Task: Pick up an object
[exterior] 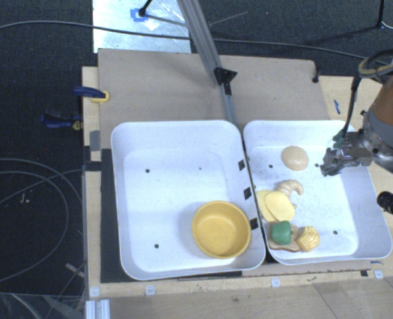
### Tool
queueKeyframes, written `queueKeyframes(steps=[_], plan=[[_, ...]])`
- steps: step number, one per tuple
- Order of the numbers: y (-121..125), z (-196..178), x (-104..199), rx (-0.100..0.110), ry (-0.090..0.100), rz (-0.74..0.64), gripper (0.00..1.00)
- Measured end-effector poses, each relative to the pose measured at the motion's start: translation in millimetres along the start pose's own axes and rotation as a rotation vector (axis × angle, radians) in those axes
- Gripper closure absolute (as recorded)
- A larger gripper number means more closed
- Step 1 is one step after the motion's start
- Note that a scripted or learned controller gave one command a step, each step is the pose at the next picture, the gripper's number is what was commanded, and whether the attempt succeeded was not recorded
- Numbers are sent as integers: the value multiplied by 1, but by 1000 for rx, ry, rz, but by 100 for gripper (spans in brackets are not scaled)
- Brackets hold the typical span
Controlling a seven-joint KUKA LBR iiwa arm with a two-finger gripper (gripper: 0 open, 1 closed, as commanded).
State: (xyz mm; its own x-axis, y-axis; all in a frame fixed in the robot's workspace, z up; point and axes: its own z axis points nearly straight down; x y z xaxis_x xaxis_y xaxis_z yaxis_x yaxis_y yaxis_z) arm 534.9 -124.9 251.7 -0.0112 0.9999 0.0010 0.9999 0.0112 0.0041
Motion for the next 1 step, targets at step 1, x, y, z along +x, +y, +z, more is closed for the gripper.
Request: queueKeyframes(steps=[1], plan=[[22, 13, 47, 1, 0, 1, 100]])
